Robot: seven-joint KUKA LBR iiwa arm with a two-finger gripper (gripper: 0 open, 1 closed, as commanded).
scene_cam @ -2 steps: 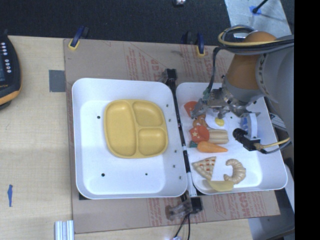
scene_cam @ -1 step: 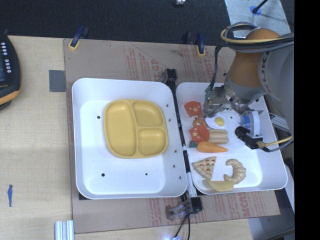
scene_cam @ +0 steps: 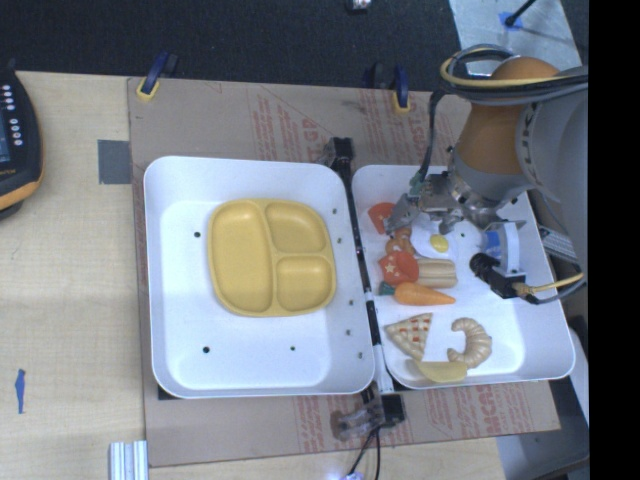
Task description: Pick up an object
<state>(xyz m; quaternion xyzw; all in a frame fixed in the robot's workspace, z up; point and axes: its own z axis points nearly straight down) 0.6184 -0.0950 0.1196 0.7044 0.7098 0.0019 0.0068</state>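
The right bin (scene_cam: 540, 348) holds toy food: a red piece (scene_cam: 381, 215) at the top left, a tomato slice with a star (scene_cam: 399, 267), a beige cylinder (scene_cam: 437, 271), a carrot (scene_cam: 424, 294), a pizza slice (scene_cam: 411, 332), a croissant-like piece (scene_cam: 472, 339) and a yellow banana piece (scene_cam: 440, 371). A fried egg (scene_cam: 438, 243) lies just below my gripper (scene_cam: 420, 213). The gripper hangs low over the upper left part of the right bin, beside the red piece. Whether anything sits between its fingers is hidden by the wrist.
The left bin (scene_cam: 170, 268) holds a yellow divided plate (scene_cam: 270, 256). Blue and yellow clamps (scene_cam: 152, 76) pin the cardboard at the back. A black and orange pendant (scene_cam: 15, 138) lies at the far left. A cable (scene_cam: 520, 286) trails over the right bin's right side.
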